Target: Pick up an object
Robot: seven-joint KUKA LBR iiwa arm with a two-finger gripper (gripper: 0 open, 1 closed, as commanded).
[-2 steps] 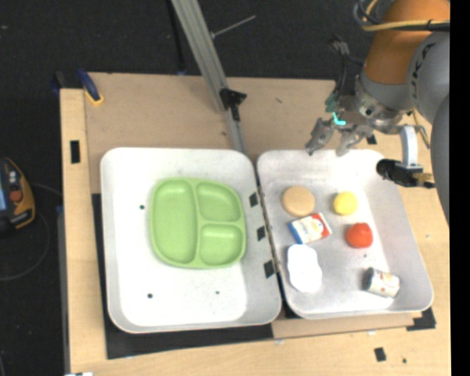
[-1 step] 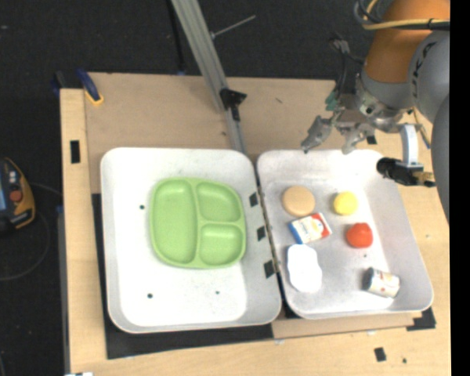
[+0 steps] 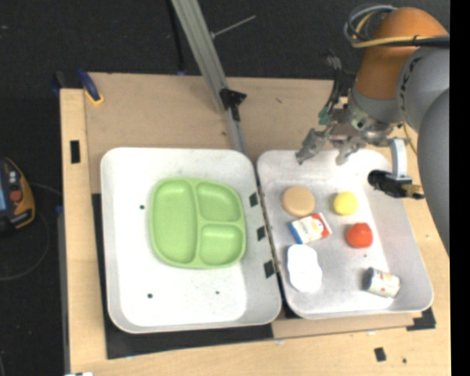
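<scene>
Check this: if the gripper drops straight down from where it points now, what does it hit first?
Probably bare floor at the back edge of the right bin. The gripper hangs open above that far rim. The tan round object lies nearer the camera, likely off that line. Depth is unclear from one view.

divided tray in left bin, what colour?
Light green; the divided tray shows clearly in the camera view, lying in the left bin.

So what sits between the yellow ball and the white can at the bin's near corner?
In the camera view, the red ball lies between the yellow ball and the white can, apart from both.
</scene>
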